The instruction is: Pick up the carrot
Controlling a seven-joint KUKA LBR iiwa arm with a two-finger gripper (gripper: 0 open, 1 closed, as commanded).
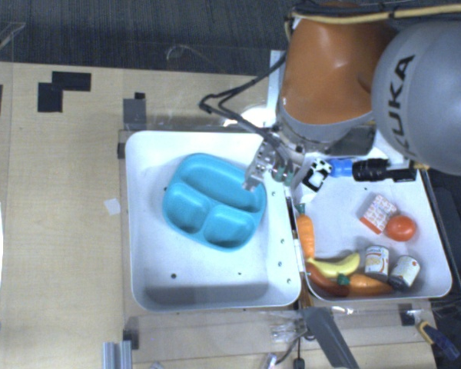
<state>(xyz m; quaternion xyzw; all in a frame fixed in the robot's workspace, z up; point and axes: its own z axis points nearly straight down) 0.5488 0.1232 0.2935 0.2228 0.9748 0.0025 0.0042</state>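
Observation:
The carrot point(306, 237) is a short orange root lying lengthwise against the left wall of the right bin point(438, 271), just above a banana. My gripper point(270, 169) hangs over the ridge between the two bins, by the right edge of a blue divided plate point(211, 202). It sits up and to the left of the carrot, apart from it. I see nothing held in it. The big orange and grey wrist covers the back of the right bin.
The blue plate lies in the left bin point(150, 275). The right bin also holds a banana point(334, 266), an orange piece point(366, 284), two small cans point(376, 260), a tomato point(400, 227), a small packet point(375, 212) and a blue-tipped marker point(346, 167).

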